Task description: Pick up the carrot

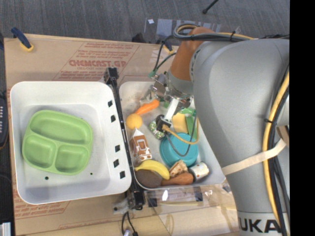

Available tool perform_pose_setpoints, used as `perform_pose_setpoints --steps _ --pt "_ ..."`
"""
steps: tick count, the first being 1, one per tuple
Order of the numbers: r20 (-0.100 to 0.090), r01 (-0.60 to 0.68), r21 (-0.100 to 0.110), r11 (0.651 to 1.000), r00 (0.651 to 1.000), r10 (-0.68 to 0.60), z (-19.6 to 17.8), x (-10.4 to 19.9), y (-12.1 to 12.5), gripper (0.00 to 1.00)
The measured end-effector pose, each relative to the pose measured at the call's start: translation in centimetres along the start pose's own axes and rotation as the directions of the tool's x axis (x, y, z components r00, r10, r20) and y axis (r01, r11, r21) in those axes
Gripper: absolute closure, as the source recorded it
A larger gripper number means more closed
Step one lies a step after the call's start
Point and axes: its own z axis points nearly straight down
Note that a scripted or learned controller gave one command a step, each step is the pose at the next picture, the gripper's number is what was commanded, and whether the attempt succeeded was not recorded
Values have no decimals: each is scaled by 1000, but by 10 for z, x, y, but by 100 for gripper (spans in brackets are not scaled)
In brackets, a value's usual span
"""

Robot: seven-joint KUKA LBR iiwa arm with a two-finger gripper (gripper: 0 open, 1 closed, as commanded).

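The carrot [147,107] is a small orange piece lying at a slant near the back of the right bin [129,90], its right end pointing up toward the gripper. My gripper [166,101] hangs low over the back middle of that bin, below the orange wrist band [183,58], just to the right of the carrot's upper end. The grey arm covers the bin's right side. Whether the carrot touches the gripper I cannot tell.
Around the carrot lie a yellow ball [133,120], a brown and white carton [141,147], a banana [153,168], a teal bowl [178,151], a yellow block [180,123] and a white cup [199,170]. The left bin [19,97] holds a green divided plate [56,141].
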Motion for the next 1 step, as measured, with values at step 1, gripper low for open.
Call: perform_pose_setpoints --steps 1 --pt "11 11 18 1000 1000 -11 -4 -3 -3 100"
